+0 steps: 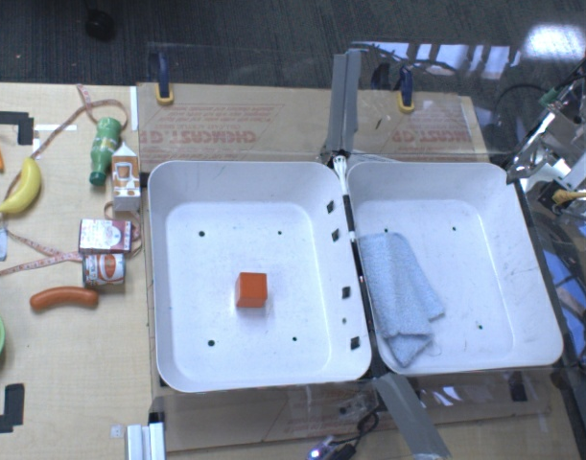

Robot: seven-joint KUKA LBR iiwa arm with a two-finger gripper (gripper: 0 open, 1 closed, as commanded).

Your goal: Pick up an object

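Observation:
A small orange-red cube (252, 289) rests on the floor of the left white bin (177, 353), slightly below its middle and well away from the walls. In the right white bin (523, 286) a crumpled grey-blue cloth (400, 295) lies along the left side. It stretches from mid-bin down to the front left corner.
Left of the bins, the wooden bench holds a banana (18, 188), a green bottle (105, 147), a small carton (126, 182), a can (105, 268), a sausage (64, 299) and a loose tape. Cables and metal hardware (551, 156) crowd the far right edge. Two clamps (162, 77) stand behind the bins.

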